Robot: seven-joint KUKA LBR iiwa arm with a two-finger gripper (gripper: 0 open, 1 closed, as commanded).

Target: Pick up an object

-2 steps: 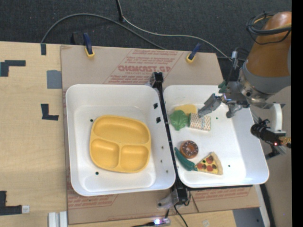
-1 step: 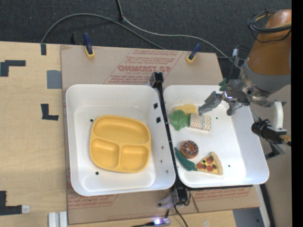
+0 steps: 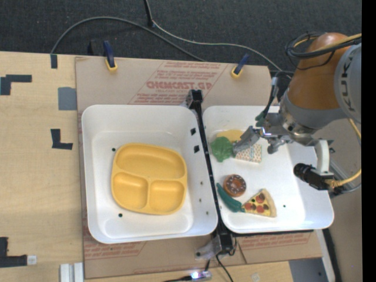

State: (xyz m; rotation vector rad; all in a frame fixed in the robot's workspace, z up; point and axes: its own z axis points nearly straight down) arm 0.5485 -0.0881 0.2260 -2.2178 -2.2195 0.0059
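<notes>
The right bin (image 3: 305, 207) holds several toy foods. A green broccoli (image 3: 221, 149) lies at its left side beside a yellow piece (image 3: 232, 135) and a pale speckled cracker (image 3: 252, 154). Nearer the front are a chocolate doughnut (image 3: 235, 185), a green bean pod (image 3: 228, 198) and a pizza slice (image 3: 260, 205). My gripper (image 3: 259, 146) hangs low over the speckled cracker, just right of the broccoli. It is open, with one finger (image 3: 244, 145) at the cracker's left edge and the other to the right. Nothing is held between them.
The left bin (image 3: 94, 157) holds a yellow divided plate (image 3: 150, 177). A black divider clip (image 3: 195, 98) sits where the bins meet. The arm's black side fitting (image 3: 311, 176) overhangs the right bin's right side. Cables run across the dark floor behind.
</notes>
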